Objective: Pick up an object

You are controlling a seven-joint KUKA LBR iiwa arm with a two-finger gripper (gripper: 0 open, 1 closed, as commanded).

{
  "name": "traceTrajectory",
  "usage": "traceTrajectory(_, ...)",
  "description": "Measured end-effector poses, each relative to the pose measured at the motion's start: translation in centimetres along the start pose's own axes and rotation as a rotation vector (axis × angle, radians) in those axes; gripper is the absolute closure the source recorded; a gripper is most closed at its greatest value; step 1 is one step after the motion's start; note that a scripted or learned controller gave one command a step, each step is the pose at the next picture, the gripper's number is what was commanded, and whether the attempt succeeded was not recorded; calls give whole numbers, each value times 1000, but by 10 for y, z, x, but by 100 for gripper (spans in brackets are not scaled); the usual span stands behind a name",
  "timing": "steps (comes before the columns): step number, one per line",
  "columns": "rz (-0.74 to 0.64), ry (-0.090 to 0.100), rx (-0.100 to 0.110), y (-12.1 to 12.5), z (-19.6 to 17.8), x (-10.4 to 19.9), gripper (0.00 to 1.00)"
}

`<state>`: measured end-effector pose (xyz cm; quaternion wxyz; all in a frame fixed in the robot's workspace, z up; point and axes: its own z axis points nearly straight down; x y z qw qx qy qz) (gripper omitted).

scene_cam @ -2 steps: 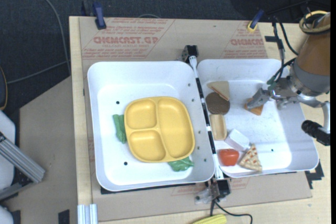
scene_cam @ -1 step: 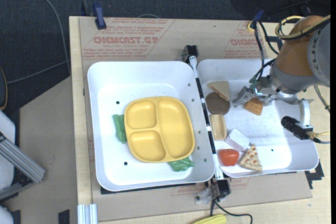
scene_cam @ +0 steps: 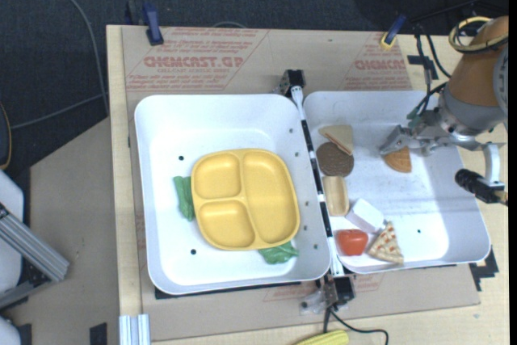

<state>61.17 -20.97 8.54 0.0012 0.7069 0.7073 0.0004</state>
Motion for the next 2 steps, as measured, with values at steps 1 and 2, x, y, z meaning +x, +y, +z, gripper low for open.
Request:
traceTrajectory(1,-1,-2,-2,0,-10,0,100)
traceTrajectory(2,-1,2,0,-15,-78,67,100)
